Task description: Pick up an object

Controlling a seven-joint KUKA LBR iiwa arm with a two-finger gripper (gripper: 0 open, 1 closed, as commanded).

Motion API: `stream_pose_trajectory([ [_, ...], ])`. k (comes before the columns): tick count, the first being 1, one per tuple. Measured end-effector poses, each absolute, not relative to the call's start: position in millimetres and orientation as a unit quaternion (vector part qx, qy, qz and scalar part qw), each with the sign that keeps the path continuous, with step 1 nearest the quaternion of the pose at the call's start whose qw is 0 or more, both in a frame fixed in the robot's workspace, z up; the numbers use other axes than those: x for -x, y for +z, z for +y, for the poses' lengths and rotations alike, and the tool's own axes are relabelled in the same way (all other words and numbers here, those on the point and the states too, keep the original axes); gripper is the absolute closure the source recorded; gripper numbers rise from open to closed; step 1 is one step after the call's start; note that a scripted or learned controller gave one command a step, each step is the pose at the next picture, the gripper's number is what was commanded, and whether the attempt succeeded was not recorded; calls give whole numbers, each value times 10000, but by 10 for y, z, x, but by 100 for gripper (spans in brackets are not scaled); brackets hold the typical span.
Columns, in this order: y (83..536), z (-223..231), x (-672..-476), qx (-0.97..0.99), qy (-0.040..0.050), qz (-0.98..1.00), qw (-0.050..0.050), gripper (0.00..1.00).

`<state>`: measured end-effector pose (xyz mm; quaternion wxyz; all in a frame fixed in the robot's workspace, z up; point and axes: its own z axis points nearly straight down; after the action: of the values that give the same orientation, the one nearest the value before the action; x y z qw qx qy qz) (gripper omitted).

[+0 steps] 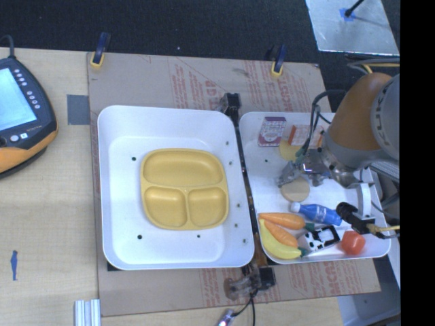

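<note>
Two shallow white bins side by side on a cardboard sheet (204,80) clamped to the desk (47,216). Left bin (115,182): a yellow three-part tray (183,187) lying flat at its middle. Right bin (255,131): arm (360,124) reaching in from the right, orange band above the wrist, pincer (293,175) low over the bin's middle, directly above a round tan disc (296,191). Opening of the pincer, and any hold on an object: cannot tell. Behind the pincer, a small pink-and-white packet (272,130) near the far wall. Toward the near wall, a blue bottle (319,214) on its side, a carrot (282,220) just beside a banana (279,243), a black-and-white object (321,238), and a red piece (352,242) at the corner. Well apart on the desk's left edge, a control tablet (20,114) with an orange rim.
</note>
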<state>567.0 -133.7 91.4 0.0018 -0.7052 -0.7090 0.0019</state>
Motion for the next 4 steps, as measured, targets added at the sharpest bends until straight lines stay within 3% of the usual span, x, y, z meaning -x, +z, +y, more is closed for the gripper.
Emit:
stream_pose_trajectory([
  [1,916,-921,-5666,7046,21,-7096,20,0],
  [2,920,-1309,-6483,7058,7,-7084,7,0],
  [3,933,-1766,-6580,7050,-23,-7092,28,0],
  [4,915,-1555,-5834,7057,17,-7085,18,0],
])
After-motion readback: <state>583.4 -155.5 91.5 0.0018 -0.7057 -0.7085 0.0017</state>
